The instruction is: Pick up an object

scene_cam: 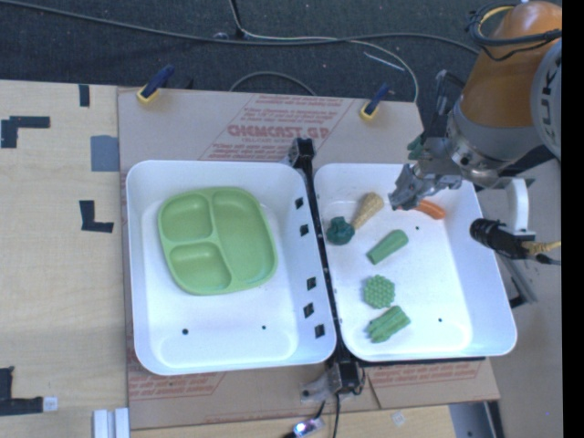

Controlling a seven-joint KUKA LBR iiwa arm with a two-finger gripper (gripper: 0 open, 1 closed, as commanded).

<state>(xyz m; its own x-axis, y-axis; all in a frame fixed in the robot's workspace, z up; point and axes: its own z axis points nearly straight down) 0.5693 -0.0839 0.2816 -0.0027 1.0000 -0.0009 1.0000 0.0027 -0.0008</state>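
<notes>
Hovering over the upper part of the right bin [474, 336], my end effector [408, 192] hangs low near the back wall, and whether it is released or clenched I cannot tell, because my own wrist and the dark fittings around it cover the tip. Just beside it, to its right, lies a small orange piece [431, 211], partly tucked under my hardware; I judge this the likeliest target, though nothing is seen in my grasp. It looks like a light moulded toy, probably stiff and somewhat smooth, so I would take it across its narrow width near the middle. Just to the left lies a tan cone-shaped piece [368, 210], and beyond that a dark green lump [340, 232] close to the divider. Further down the bin are a green oblong piece [387, 245], a round knobbly green piece [379, 291] and a ridged green piece [388, 323], all apart from one another. The left bin [146, 272] carries a green divided plate [217, 241]. Both bins rest on a cardboard sheet [274, 126] on the table [55, 245]. The orange piece's full outline is hidden.
</notes>
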